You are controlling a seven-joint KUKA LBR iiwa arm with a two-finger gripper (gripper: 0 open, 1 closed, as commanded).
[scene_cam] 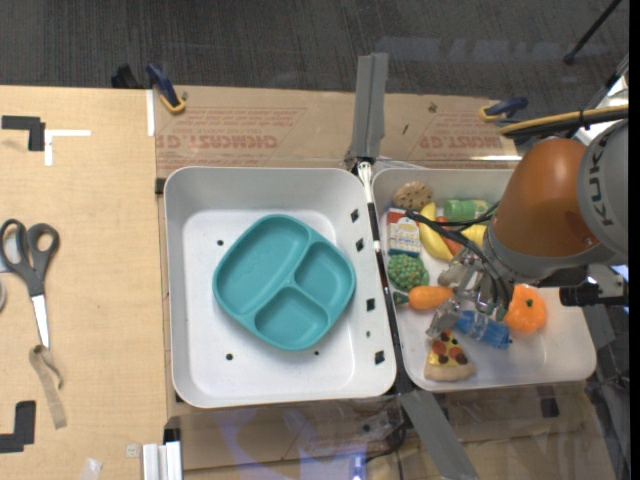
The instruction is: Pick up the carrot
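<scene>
The carrot (pixel 429 296), a short orange piece, lies on the floor of the right bin (pixel 570 363) near its left side. My gripper (pixel 466 302) hangs low over the bin just to the right of the carrot, covering its right end. The fingers (pixel 443 320) look spread and open, and nothing shows between them. The grey arm with its orange band (pixel 545 208) reaches in from the right and hides part of the bin's back.
Around the gripper lie a blue object (pixel 487 330), a pizza slice (pixel 448 358), an orange fruit (pixel 527 310), a banana (pixel 438 236), a pea packet (pixel 404 258), a cookie (pixel 410 196) and a green item (pixel 465 208). The left bin (pixel 190 298) holds a teal divided plate (pixel 285 280).
</scene>
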